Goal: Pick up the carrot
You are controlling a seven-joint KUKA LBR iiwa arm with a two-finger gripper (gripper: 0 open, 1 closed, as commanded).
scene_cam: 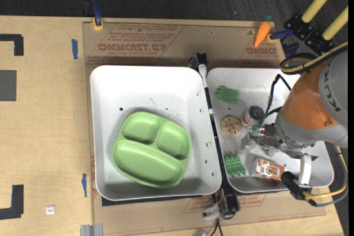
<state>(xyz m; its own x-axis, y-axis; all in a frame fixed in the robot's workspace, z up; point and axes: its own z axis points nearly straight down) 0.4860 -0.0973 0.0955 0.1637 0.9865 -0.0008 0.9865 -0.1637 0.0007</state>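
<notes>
While the carrot (262, 34) lies on the bench (44, 119) just beyond the far rim of the right-hand bin (251, 79), the gripper (255, 139) hangs low inside that bin, well apart from it; whether it is released or clenched cannot be told. Near it lie a cookie (230, 125) and a brown packet (268, 169). A green divided plate (152, 146) sits in the left-hand bin (144, 81).

left bin (105, 119): green three-compartment tray (150, 147), lying askew near centre. right bin (243, 75): green leafy piece (227, 94) on its left side, cookie (230, 125) nearer the front, green ridged piece (234, 164) by the front wall, brown packet (268, 169) just beside that.
</notes>
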